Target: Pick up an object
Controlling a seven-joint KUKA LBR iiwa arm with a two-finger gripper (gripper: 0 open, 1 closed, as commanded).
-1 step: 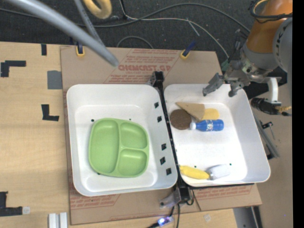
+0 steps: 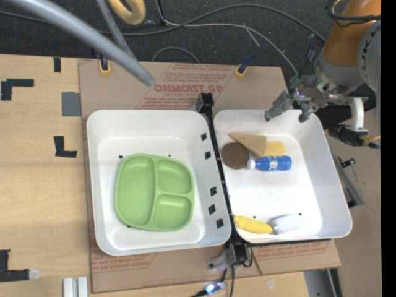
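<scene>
Camera view showed the gripper (image 2: 289, 108) spread open and empty, above the far edge of the right bin (image 2: 331, 184). Near that bin's far edge, towards the divider, lay a blue bottle (image 2: 270, 163), touching a brown disc (image 2: 234, 155) and beside a tan wedge (image 2: 250, 142). The bottle looked light, stiff and somewhat slick, apt to roll; pinching across its middle seemed best. A banana (image 2: 253, 225) lay by the near edge. The left bin (image 2: 99, 166) held a green tray (image 2: 154, 192).

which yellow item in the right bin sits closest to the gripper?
The yellow block beside the blue bottle, toward the gripper; the banana lies at the opposite wall.
</scene>
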